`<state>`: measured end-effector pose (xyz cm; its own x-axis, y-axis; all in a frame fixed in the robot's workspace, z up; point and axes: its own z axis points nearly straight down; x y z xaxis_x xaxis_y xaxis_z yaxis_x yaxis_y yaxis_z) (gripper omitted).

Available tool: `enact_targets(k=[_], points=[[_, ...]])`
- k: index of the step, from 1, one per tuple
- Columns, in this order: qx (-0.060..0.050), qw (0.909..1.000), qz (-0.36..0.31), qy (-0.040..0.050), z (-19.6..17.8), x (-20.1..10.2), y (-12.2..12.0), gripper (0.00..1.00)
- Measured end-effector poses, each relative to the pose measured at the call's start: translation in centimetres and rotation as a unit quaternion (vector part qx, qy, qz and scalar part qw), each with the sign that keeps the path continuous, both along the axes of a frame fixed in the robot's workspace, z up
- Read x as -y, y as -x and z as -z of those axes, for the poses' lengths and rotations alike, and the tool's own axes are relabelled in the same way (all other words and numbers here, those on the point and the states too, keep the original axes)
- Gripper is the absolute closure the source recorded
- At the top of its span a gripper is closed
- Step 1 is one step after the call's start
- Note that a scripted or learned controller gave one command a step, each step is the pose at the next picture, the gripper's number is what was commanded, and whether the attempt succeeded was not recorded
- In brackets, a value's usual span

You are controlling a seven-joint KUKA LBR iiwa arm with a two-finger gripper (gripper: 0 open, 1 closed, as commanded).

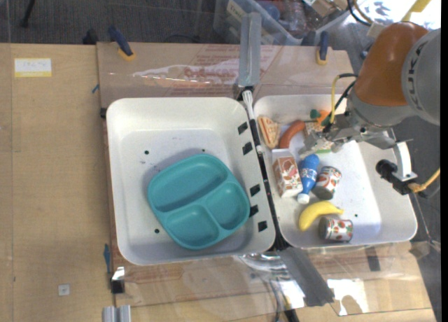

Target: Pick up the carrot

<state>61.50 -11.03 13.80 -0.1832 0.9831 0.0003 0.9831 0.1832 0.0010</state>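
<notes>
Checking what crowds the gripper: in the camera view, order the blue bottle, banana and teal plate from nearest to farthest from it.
From the gripper:
1. Blue bottle, right bin, just below it.
2. Banana, right bin, lower down.
3. Teal plate, left bin, far across.

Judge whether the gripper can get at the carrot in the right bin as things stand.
Probably yes. The gripper hangs right beside the carrot near the right bin's back wall, and nothing lies on top of it. The sausage close alongside could crowd the fingers.
</notes>
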Motion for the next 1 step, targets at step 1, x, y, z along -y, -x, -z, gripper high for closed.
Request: enact_targets(k=[1], points=[[0.005,0.9986,0.054,0.0014,4.73,2.52,-5.51,0.00]])
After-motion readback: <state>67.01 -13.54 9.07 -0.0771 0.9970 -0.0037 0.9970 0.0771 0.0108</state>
